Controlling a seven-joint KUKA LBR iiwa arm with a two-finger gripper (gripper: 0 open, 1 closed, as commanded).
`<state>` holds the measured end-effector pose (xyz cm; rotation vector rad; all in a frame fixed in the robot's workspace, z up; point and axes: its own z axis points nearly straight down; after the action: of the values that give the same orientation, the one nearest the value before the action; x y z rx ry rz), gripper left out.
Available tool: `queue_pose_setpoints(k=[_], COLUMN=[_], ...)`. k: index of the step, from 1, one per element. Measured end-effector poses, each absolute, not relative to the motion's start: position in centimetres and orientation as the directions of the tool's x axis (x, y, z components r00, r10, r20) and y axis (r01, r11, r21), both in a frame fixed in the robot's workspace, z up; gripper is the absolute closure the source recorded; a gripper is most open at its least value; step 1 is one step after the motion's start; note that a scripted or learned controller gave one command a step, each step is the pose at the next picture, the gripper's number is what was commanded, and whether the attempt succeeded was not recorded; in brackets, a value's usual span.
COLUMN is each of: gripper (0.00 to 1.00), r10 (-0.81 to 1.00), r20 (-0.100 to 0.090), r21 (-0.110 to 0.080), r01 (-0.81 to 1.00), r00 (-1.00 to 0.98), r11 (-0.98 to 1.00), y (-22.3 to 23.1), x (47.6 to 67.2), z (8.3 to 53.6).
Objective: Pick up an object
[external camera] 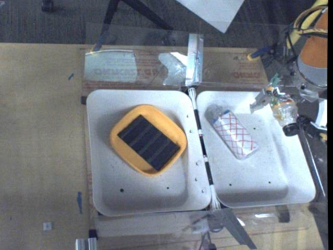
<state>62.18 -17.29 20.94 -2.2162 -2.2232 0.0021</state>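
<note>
The wrapped packet lies in the right bin, near its left wall. Expect it light, soft and slippery; take it across its narrow middle. The gripper hovers at the bin's far right corner; you cannot tell its opening.

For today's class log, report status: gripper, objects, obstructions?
Gripper over right bin's far corner. Red-patterned packet there, untouched. Yellow sponge in left bin. No obstructions.
</note>
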Motion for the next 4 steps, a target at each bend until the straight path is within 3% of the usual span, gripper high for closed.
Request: queue_pose_setpoints(k=[1,2,3,4], gripper=[0.00,0.00,0.00,0.00], r10=[1.000,0.997,0.997,0.992], r20=[-0.001,-0.001,-0.001,-0.007], r21=[0.001,0.000,0.005,0.015], r01=[1.000,0.997,0.997,0.991], r00=[0.027,0.075,-0.076,-0.129], r11=[-0.027,-0.075,0.076,0.129], y=[-9.9,-11.3,-10.3,-9.9], x=[63.5,64.4,64.4,64.7], z=[12.2,20.7,9.9,9.6])
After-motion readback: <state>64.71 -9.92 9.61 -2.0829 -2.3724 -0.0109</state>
